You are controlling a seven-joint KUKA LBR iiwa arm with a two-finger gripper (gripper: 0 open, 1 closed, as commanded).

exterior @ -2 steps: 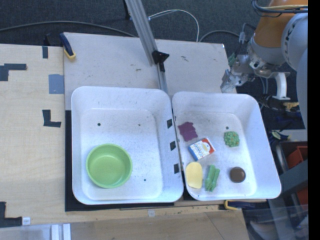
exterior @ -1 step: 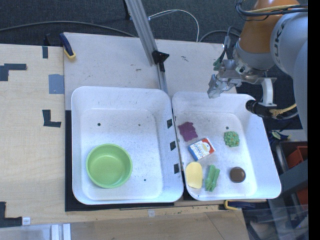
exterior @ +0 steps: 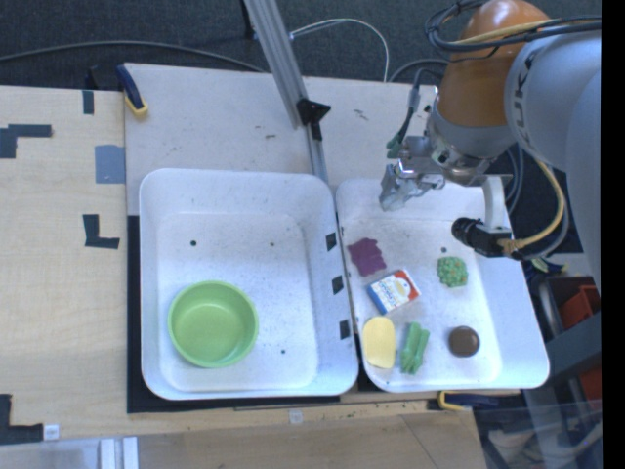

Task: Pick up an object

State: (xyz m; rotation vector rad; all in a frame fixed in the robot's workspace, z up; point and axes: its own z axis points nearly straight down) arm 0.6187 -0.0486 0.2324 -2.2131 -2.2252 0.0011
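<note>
Now, the purple block (exterior: 366, 255) lies flat in the right bin (exterior: 508, 360), nearest the end effector (exterior: 395, 195); it looks light and soft, best pinched across its short sides. End effector hovers above the bin's far edge, carrying nothing, finger spacing unclear.

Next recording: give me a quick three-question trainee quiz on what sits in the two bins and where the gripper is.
1. True or false: the green bowl lies in the left bin.
2. Which item lies nearest the gripper? A) brown ball B) purple piece C) yellow piece
3. Fill in: the gripper hangs over the far end of the ___ bin.

Key: 1 true; 2 B; 3 right.
</note>
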